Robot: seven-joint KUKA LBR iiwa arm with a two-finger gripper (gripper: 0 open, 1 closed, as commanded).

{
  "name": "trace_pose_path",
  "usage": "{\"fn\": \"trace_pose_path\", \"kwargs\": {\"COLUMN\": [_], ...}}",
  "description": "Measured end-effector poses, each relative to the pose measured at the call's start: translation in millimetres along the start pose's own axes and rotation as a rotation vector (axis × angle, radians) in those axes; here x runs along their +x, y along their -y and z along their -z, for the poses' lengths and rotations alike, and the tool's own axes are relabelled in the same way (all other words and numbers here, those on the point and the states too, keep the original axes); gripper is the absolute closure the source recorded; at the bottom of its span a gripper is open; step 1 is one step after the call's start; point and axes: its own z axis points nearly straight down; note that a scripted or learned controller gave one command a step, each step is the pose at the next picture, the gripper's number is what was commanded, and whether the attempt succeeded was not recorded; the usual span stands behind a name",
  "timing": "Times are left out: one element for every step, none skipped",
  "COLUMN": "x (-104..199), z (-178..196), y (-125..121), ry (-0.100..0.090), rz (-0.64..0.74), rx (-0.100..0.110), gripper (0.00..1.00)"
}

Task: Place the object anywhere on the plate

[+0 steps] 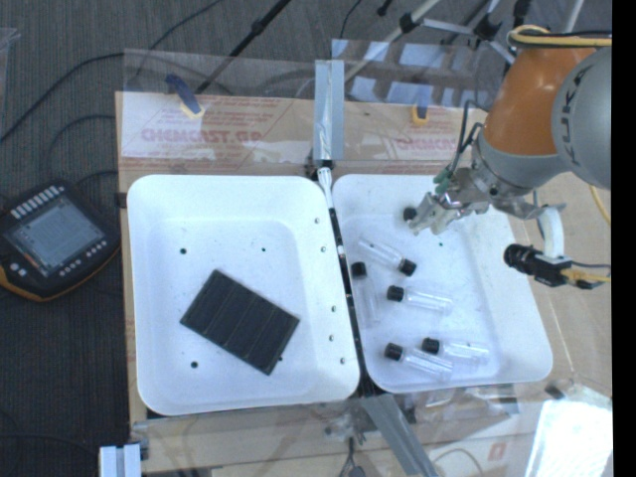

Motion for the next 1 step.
{"fn": "trace_pose_path", "kwargs": {"x": [50.1], "z": [29.6], "y": [-58.8], "ry": [0.004], "rz": [0.247], "rx": [-0.001], "gripper": [1.0]}}
